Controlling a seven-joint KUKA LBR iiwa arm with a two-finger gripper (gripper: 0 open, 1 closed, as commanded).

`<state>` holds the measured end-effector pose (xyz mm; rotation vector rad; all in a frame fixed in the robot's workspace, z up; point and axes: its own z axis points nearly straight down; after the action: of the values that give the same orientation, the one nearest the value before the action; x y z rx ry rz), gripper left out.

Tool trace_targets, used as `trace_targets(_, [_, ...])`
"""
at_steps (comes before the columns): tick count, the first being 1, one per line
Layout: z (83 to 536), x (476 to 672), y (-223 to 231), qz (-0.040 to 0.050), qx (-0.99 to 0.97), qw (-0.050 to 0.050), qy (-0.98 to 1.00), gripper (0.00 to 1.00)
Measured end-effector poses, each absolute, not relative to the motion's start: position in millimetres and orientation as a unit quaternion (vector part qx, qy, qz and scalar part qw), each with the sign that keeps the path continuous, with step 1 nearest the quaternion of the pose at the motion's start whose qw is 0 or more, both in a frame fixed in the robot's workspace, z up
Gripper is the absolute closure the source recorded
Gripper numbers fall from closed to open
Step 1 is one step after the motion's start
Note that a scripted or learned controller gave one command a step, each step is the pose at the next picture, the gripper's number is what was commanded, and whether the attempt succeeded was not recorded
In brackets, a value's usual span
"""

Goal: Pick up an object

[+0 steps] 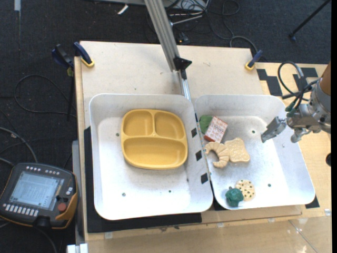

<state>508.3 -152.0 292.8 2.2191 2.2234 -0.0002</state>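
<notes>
- We see two shallow white bins side by side on the bench, the left bin (105, 194) and the right bin (295, 183), touching along their inner edges.
- In the left bin, a yellow plastic tray with three compartments (155, 138) lies flat, nearer the bin's back edge and its inner edge than its front.
- The grey two-finger gripper (284, 128) hangs over the right bin near its outer edge, towards the back corner; its two fingers stand apart with a clear gap between them, and we see nothing held in that gap.
- The things to pick lie in the right bin, all well apart from the gripper.
- A small red and white box (216, 129) sits near the inner edge, towards the back, with a green rounded piece (204, 123) just beside it against that edge.
- A tan, lumpy toy shape (228, 153) lies just in front of the box, near the middle of the inner half.
- Near the front edge, a pale round cookie with dark spots (245, 189) touches a dark green lumpy piece (234, 195).
- A grey handheld control pendant (37, 191) rests on the dark floor beside the bench's left front corner.
</notes>
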Motion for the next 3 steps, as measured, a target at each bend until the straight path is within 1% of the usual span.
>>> trace_targets(1, [293,508.3,-152,0.0,0.707,0.0,0.708,0.0])
trace_targets(3, [205,512.8,-147,-0.0015,0.707,-0.002,0.707,0.0])
